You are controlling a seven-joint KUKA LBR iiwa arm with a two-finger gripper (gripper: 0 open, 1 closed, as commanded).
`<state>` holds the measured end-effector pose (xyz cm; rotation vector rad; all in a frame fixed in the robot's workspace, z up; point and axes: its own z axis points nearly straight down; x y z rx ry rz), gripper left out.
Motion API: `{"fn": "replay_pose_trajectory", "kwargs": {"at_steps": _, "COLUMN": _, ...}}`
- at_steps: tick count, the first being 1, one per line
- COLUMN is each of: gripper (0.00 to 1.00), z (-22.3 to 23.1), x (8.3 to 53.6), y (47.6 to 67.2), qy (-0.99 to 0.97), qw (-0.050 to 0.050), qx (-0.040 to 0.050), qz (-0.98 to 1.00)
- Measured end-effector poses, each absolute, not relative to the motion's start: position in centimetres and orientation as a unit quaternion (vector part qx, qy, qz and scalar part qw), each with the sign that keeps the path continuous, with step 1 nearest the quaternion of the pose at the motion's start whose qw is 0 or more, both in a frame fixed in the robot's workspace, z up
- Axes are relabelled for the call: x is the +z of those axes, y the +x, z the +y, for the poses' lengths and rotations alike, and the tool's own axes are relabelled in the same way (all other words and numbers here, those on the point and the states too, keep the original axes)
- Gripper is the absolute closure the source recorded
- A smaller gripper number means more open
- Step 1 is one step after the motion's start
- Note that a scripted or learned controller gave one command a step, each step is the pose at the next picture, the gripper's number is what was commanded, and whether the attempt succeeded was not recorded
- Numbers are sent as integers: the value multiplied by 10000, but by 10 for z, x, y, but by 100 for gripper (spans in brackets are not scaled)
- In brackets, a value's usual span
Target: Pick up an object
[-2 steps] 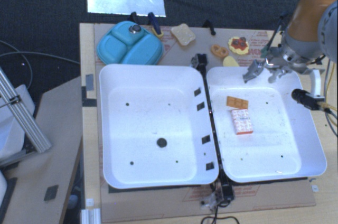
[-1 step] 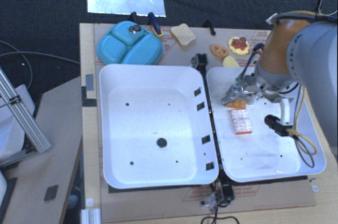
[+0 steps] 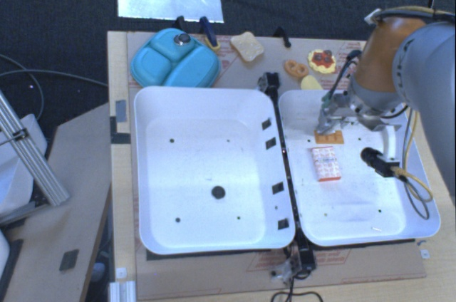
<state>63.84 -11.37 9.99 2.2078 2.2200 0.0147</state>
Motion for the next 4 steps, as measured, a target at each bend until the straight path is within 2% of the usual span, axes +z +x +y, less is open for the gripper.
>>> {"fn": "replay_pose_trajectory", "kwargs": {"at_steps": 1, "gripper": 100, "z": -67, "x": 189, "y": 588, "qy": 7044, "qw": 16, "qx": 21, "qz": 7097}}
{"fn": "replay_pose_trajectory", "kwargs": {"at_steps": 2, "gripper": 0, "z": -70, "x": 185, "y": 589, "qy": 7062, "qw": 7, "qx": 8, "qz": 7080}}
{"fn": "replay_pose_trajectory", "kwargs": {"at_steps": 3, "gripper": 0, "z": -95, "x": 91, "y": 553, "qy": 7082, "qw": 13, "qx": -6, "qz": 7060}}
{"fn": "replay_pose_trajectory", "kwargs": {"at_steps": 4, "gripper": 0, "z": -84, "x": 87, "y": 533, "qy": 7073, "qw": 43, "qx": 26, "qz": 7069}}
